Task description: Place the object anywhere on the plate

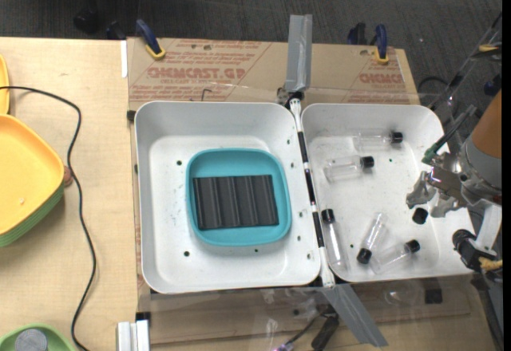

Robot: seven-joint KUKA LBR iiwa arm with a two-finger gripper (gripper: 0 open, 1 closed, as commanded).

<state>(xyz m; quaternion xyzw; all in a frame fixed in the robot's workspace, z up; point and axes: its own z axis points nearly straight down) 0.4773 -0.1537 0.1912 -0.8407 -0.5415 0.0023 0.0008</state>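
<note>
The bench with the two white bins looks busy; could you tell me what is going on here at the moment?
A grey robot arm reaches in from the right, its gripper low over the right bin, which holds several clear vials with black caps. Whether it has picked one up cannot be told from this view. The left bin holds a teal plate with a dark ridged centre, and no vial lies on it yet.

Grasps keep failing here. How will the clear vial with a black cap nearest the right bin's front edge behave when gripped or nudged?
The vial lies on its side and looks round, so a nudge would probably roll it across the right bin. Its clear, smooth wall seems slippery between fingers. It looks empty, so likely light and easily knocked away.
</note>
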